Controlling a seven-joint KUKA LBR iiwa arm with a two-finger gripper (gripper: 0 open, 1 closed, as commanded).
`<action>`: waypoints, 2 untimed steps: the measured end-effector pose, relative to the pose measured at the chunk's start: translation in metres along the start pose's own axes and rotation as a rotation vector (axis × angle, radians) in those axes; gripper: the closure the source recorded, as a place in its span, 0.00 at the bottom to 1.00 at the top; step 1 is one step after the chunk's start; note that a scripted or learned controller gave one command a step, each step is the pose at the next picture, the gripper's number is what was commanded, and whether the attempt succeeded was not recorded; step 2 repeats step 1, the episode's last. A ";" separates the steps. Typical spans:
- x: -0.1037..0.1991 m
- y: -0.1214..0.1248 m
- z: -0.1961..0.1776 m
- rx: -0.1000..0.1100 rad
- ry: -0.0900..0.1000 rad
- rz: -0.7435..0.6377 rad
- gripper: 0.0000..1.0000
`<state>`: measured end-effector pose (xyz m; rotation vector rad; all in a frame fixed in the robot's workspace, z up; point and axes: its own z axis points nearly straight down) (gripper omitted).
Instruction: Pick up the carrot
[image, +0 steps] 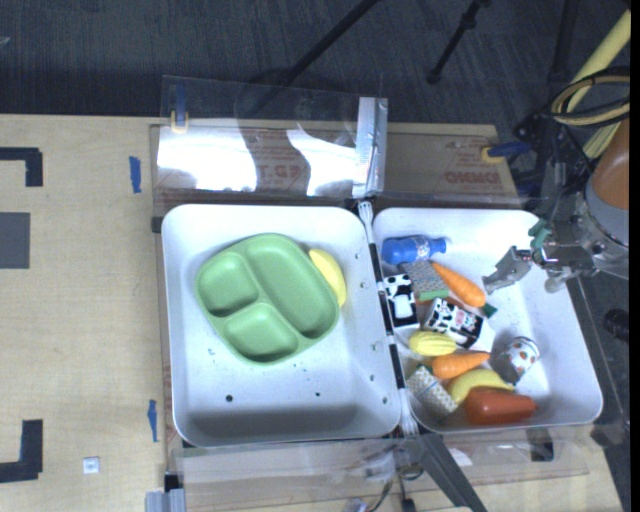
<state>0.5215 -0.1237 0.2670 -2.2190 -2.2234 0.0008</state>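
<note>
spread two-finger gripper (528, 268), holding nothing, at three o'clock of tapered orange plastic carrot (460, 284); best lowered astride its middle.

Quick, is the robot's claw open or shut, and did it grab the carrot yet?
Gripper: open, holding nothing, above the right bin.
Carrot: lying in that bin, not grabbed.

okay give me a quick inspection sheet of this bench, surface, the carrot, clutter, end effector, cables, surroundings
Surface: wooden bench bearing two white bins; left bin, right bin.
Job's things: carrot lying in the right bin, near its middle.
Clutter: green divided plate and yellow piece in the left bin; blue bottle, banana, red pepper in the right bin.
End effector: above the right bin, right of the carrot, apart from it; holds nothing.
Cables: yellow hose top right.
Surroundings: dark carpet.
</note>
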 end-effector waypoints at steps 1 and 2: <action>-0.013 0.075 0.133 -0.001 0.000 -0.127 0.00; -0.013 0.075 0.133 -0.001 0.000 -0.127 0.00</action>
